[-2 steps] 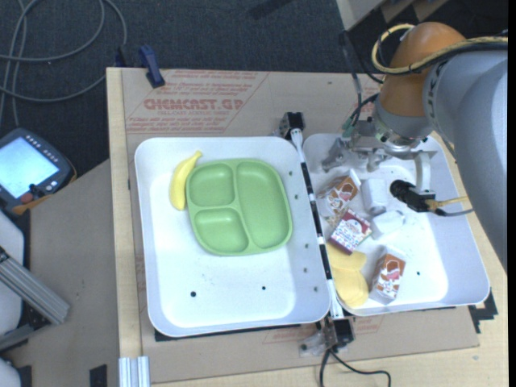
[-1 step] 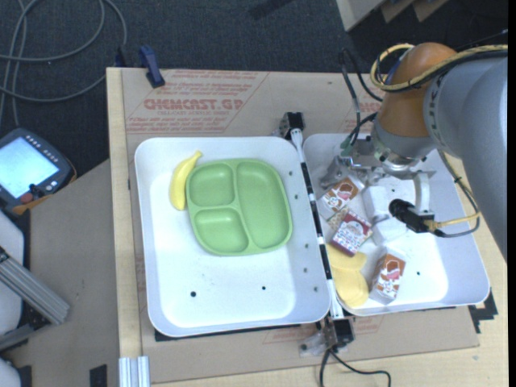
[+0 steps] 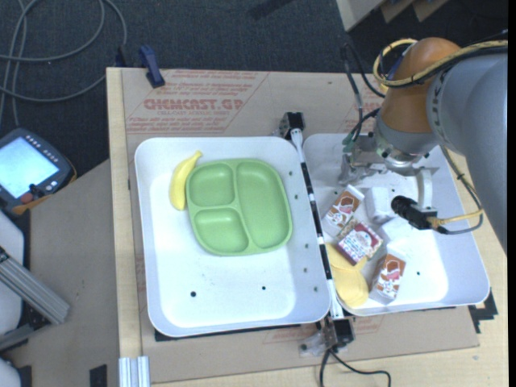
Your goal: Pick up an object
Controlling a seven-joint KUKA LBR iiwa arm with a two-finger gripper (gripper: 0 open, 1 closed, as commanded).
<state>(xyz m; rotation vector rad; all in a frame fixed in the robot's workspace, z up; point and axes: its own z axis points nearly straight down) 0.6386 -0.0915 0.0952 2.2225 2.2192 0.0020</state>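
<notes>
In the left bin (image 3: pixel 153 240), a banana (image 3: pixel 184 180) lies against the edge of a green divided plate (image 3: pixel 239 206), both well away from the arm and unlikely to be disturbed. The risk lies in the right bin (image 3: pixel 468 285). There, three small cartons sit close together with a yellow piece (image 3: pixel 348 280) by the near corner. The upper carton (image 3: pixel 342 210) is just beside the middle carton (image 3: pixel 358 243), and the lower carton (image 3: pixel 389 276) rests against the yellow piece.

The gripper (image 3: pixel 359 168) hangs low over the far part of this bin, just above the upper carton, which looks like the likeliest target. The wrist hides its tip, so whether it is spread or closed cannot be told.

A descent from here could land on the carton's edge rather than straddling it, which would tip it or push it into its neighbour. The carton also lies at a slant, so a closing pinch may twist it free. The bin's dividing wall is close by and could be struck.
</notes>
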